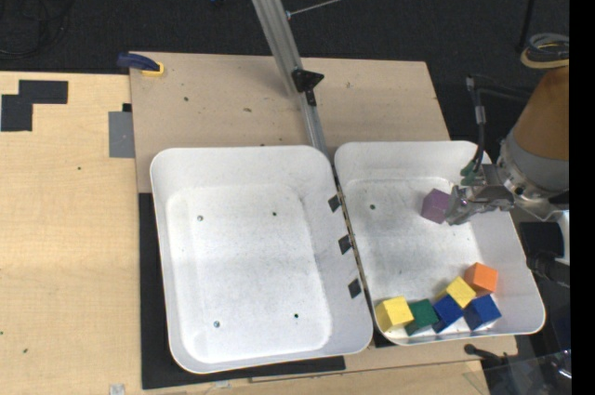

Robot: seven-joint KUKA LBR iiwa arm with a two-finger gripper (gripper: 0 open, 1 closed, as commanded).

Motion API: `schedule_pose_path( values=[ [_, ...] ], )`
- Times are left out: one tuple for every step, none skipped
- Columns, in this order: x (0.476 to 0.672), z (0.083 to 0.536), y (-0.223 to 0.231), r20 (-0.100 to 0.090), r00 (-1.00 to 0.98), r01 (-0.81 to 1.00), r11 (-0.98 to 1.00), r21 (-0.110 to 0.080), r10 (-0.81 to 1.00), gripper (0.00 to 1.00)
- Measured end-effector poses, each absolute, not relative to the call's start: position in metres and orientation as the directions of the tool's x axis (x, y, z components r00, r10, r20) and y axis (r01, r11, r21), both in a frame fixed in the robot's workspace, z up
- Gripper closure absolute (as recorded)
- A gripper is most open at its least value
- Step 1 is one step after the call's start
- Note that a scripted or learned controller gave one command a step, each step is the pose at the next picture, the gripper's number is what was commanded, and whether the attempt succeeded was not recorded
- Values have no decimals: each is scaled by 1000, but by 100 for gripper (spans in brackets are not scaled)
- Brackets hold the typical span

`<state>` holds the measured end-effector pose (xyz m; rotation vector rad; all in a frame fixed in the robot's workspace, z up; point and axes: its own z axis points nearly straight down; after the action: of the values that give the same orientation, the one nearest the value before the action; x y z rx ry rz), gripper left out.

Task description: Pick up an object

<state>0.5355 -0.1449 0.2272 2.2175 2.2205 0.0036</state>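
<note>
Since the small purple block [435, 205] sits right up against the claw [462, 204] in the right white plastic bin [530, 291], right of centre in the frame, that looks like the thing to go for. A good grab would probably need the block squared up between the fingers before anything gets lifted, and a slow, straight rise so it isn't knocked sideways across the bin floor. Whether the claw is spread or pressed together can't be told; it's a dark tangle at this slant, and whether the block is actually being pinched or just touched from the side can't be made out either.

Other candidates are bunched in the lower right corner of that bin: a yellow cube [394, 310], a green cube [421, 316], a second yellow cube [460, 292], two blue cubes [482, 310] and an orange cube [482, 276]. They're packed so tightly that edges get lost, and parts of some are covered by neighbours. The grey arm with its orange band [548, 119] is cut off at the right edge. The left white bin [163, 170] sits on the light wooden surface [65, 226].
</note>
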Motion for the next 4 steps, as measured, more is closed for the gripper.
schedule_pose_path(
  values=[
    [536,238,-146,0,-2,1000,2,-1,1000,100],
    [556,228,-104,1,-3,1000,3,-2,1000,100],
    [579,217,-56,1,-4,1000,4,-2,1000,100],
    [592,216,-16,0,-3,1000,3,-2,1000,100]
  ],
)
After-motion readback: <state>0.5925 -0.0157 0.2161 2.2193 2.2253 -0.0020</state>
